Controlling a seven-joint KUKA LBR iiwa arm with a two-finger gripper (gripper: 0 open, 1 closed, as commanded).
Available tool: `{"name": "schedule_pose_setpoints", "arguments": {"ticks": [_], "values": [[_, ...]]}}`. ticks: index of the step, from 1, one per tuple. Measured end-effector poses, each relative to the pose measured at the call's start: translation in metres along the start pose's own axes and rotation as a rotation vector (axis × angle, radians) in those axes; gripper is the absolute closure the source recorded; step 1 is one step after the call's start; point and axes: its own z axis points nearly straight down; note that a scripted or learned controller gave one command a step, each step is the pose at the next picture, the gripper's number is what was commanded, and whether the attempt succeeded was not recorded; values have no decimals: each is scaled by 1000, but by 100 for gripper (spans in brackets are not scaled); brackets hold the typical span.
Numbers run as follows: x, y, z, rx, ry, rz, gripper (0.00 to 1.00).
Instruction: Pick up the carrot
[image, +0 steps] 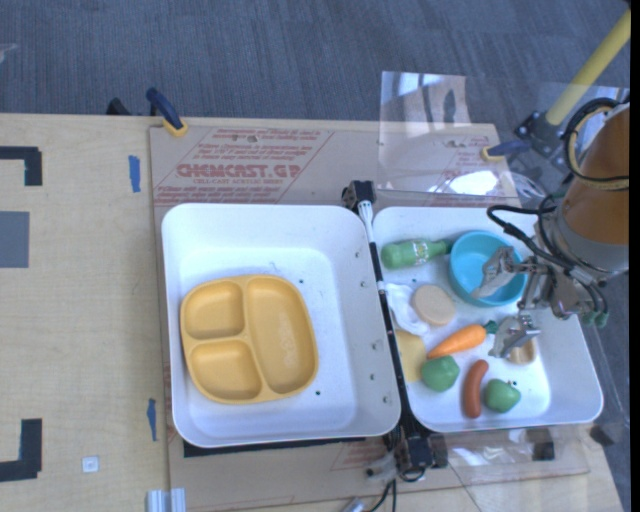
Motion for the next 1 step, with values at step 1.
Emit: {"name": "schedule_pose_setpoints", "arguments": {"ticks": [1], "values": [[-65,-24,62,1,-1,285,0]]}}
